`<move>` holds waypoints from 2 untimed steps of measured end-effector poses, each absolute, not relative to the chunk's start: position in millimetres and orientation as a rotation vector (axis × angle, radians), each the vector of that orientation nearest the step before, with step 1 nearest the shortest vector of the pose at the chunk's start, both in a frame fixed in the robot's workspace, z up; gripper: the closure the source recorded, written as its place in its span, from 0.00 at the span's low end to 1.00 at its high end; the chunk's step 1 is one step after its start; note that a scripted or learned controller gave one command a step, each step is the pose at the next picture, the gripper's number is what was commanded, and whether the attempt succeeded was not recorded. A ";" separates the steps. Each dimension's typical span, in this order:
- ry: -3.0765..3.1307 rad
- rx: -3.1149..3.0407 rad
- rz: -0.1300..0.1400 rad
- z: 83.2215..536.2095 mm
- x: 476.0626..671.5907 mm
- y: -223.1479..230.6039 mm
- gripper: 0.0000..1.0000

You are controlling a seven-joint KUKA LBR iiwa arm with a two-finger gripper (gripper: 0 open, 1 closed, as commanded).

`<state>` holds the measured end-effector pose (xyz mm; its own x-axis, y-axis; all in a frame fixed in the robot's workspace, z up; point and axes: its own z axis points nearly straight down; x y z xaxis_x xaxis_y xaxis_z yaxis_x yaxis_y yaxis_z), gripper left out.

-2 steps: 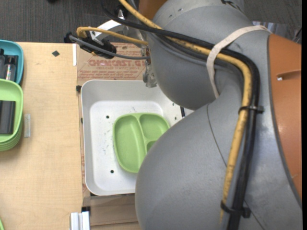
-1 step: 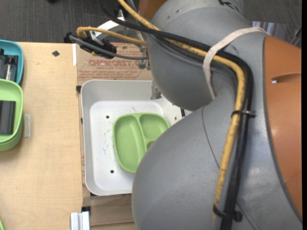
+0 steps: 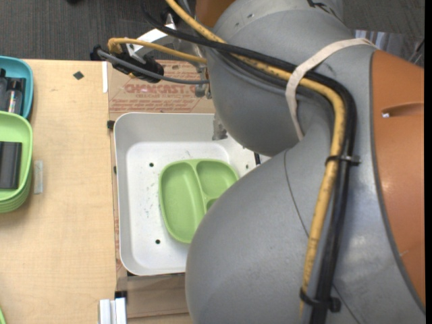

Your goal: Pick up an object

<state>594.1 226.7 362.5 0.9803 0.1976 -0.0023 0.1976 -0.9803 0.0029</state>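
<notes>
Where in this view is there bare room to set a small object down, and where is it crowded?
Free patches: the white bin's floor between its left wall and the green divided tray, and the wooden bench between the bin and the stacked trays at the left edge. Crowded: the bin's right side, covered by the grey arm.

A large part of the camera view is being covered by the grey arm [image 3: 304, 181], with its orange band [image 3: 401, 140] at the right and a yellow cable [image 3: 324, 181] being carried along it. A white bin [image 3: 138, 201] is being partly hidden under the arm. A green divided tray [image 3: 185, 198] is lying in the bin, near its middle, partly covered by the arm.
</notes>
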 end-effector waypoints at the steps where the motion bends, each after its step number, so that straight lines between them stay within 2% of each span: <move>1: 0.312 3.123 -0.003 362.5 594.1 226.7 0.00; 2: 0.312 3.123 -0.003 362.5 594.1 226.7 0.00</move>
